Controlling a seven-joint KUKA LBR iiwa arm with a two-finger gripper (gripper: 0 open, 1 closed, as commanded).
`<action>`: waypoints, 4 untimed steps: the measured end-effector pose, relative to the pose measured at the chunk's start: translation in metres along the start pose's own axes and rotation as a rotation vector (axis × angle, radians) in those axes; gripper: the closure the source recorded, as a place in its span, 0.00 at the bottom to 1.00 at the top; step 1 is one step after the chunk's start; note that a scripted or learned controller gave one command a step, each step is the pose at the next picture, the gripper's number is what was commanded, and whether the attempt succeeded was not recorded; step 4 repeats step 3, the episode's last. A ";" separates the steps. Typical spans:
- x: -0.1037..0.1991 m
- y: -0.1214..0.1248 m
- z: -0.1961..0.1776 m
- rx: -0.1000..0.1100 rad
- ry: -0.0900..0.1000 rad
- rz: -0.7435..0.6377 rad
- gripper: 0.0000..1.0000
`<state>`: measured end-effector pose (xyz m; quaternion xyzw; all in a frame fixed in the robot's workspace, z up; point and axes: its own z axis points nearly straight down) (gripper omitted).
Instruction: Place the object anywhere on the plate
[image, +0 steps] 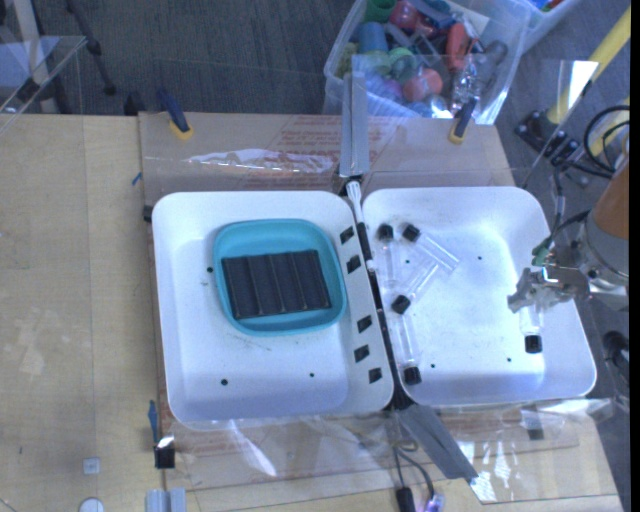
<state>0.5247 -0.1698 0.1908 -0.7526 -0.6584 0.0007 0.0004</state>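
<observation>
Teal plate (277, 277) in left bin (185, 300)

teal plate (228, 250) with black ribbed insert (275, 284), white bins (180, 300), clear black-capped tubes (420, 262)

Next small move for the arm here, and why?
Probably carry the gripper left across the divider toward the blue plate. It sits at the right bin's right edge, seemingly with a clear black-capped tube hanging from it, though the grasp is hard to confirm. The plate lies in the left bin, holding a dark ridged block.
</observation>
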 end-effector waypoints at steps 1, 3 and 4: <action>0.000 0.000 0.000 0.000 0.000 0.000 0.00; -0.021 0.112 -0.192 -0.005 -0.002 -0.260 0.00; -0.021 0.112 -0.192 -0.005 -0.002 -0.260 0.00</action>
